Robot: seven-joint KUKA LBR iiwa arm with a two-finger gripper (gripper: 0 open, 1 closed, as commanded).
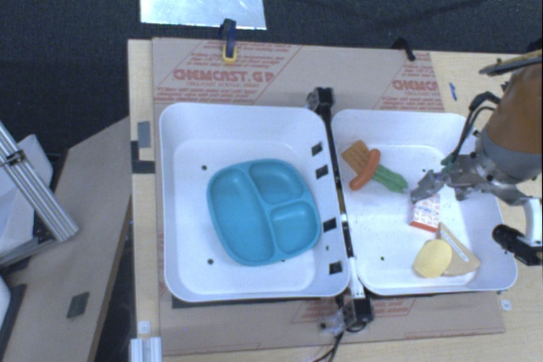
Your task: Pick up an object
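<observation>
The right bin [399, 131] holds several small things. An orange hot-dog-like piece [366, 169] lies with its long axis on a diagonal, upper right to lower left, and a flat orange waffle-like piece [356, 155] sits touching it on the upper left. A green piece [391, 179] lies just beside it, its long axis running from upper left to lower right, pointing toward the gripper. A small white and red packet [426, 214] lies near the middle right of the bin, tilted a little, and a yellow rounded piece [433, 259] rests near the front on a pale tan wedge [462, 260]. The gripper [427, 187] sits low in this bin, just above the packet's upper edge and to the right of the green piece; I cannot tell how far it is spread, nor whether it touches the packet. The left bin [182, 131] carries a blue divided plate [263, 210], its long axis running upper right to lower left.
</observation>
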